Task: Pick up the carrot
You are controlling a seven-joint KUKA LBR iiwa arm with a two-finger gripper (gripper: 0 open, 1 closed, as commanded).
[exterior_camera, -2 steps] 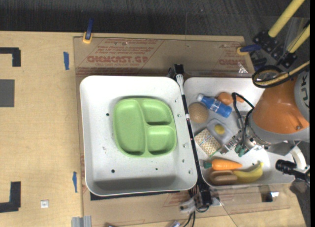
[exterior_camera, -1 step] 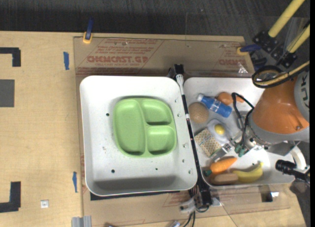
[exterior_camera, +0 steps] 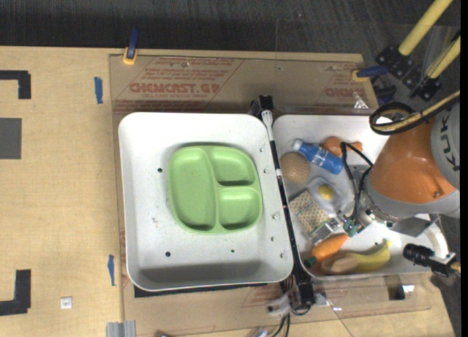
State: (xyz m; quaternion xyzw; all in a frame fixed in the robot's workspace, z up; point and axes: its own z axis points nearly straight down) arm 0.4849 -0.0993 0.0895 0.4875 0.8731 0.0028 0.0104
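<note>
**Arm low over the right bin, carrot at its near edge**

The counter (exterior_camera: 58, 204) carries two white bins side by side. The left bin (exterior_camera: 146, 255) holds one green divided plate (exterior_camera: 216, 187) with three compartments, sitting roughly in the middle.

The grey arm (exterior_camera: 409, 167), with its orange band, reaches in from the right and bends down over the right bin (exterior_camera: 289, 127), covering much of that bin's right half. Its gripper (exterior_camera: 344, 227) points toward the lower left, low among the clutter, just above the carrot. The parts at its tip are small and tangled with cables, so I cannot tell whether it is open or closed, and nothing can be seen held in it.

In the right bin, counted: one brown rounded item (exterior_camera: 296, 169), perhaps a potato; one banana (exterior_camera: 365, 259) lying along the near wall; one carrot (exterior_camera: 327, 248), orange, at the bin's near-left side, touching the banana's left end; one blue bottle (exterior_camera: 318, 156) tilted near the far wall; one speckled packet (exterior_camera: 311, 213) between potato and carrot; and one orange item (exterior_camera: 335, 142) behind the bottle.
</note>
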